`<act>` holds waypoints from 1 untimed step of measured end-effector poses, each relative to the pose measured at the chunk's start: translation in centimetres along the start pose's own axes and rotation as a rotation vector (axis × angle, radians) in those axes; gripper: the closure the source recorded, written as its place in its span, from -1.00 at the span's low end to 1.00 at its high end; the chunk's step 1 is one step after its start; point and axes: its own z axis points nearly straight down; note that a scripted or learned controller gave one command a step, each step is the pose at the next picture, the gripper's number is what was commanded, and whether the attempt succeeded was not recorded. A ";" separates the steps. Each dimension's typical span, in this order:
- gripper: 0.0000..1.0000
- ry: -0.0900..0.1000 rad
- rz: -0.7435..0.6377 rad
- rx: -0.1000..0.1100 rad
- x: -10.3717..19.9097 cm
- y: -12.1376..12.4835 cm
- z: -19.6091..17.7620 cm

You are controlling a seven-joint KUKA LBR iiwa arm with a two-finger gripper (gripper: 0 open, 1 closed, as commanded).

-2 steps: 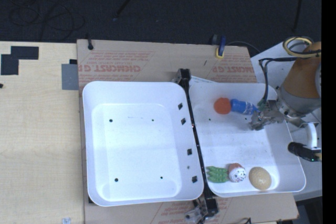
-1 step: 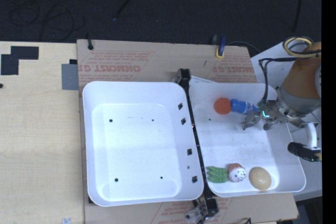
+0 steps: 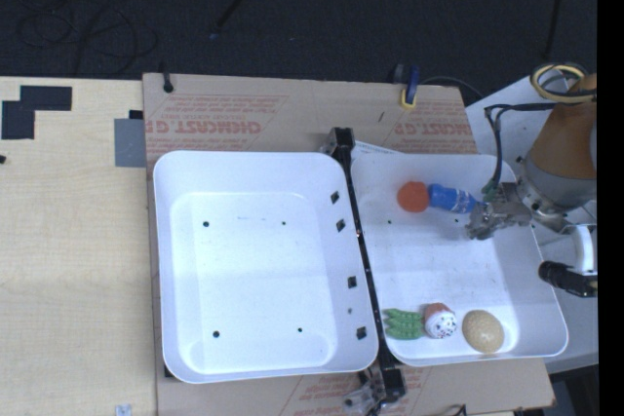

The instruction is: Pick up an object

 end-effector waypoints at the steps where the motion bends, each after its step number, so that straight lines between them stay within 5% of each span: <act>1: 1.00 0.002 -0.019 0.001 5.8 -4.2 -3.7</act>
